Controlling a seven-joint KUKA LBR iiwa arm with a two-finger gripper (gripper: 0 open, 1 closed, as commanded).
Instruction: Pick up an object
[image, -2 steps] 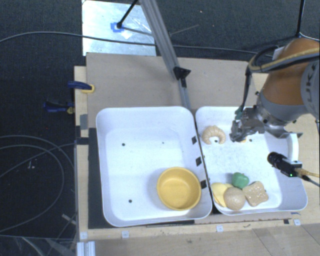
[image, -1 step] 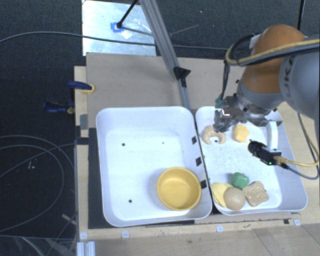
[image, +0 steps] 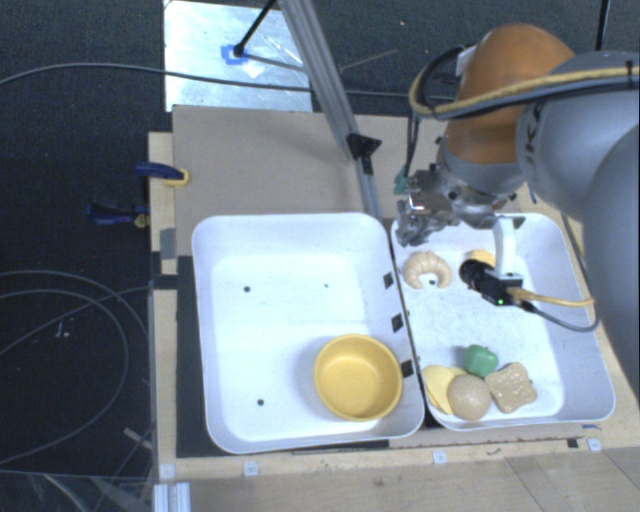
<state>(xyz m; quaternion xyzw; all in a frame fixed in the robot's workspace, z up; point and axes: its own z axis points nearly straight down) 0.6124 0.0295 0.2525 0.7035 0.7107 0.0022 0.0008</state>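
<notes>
The croissant (image: 428, 269) lies in the right bin (image: 585, 330), close to that bin's 11 o'clock corner and just beside the wall it shares with the left bin (image: 225, 300). The claw (image: 412, 228) hangs directly at the croissant's 12 o'clock, over the bin's top rim, very near the pastry; whether they touch, I cannot tell, and I cannot tell how the claw is set, since the wrist hides it. At the croissant's 3 o'clock sits a black fitting with a white bracket (image: 500, 265) on the arm, partly covering a small yellow piece (image: 481, 257). Toward the right bin's 6 o'clock edge a cluster rests together: a green pepper-like toy (image: 481, 359), a toast-shaped piece (image: 511, 387) at its 5 o'clock, a round tan bun (image: 468, 397) touching the toast, and a yellow piece (image: 436, 380) at the bun's 10 o'clock. The left bin holds a yellow bowl (image: 358, 376), upright, at its 5 o'clock corner. Both bins sit on the brown tabletop (image: 260, 160).
</notes>
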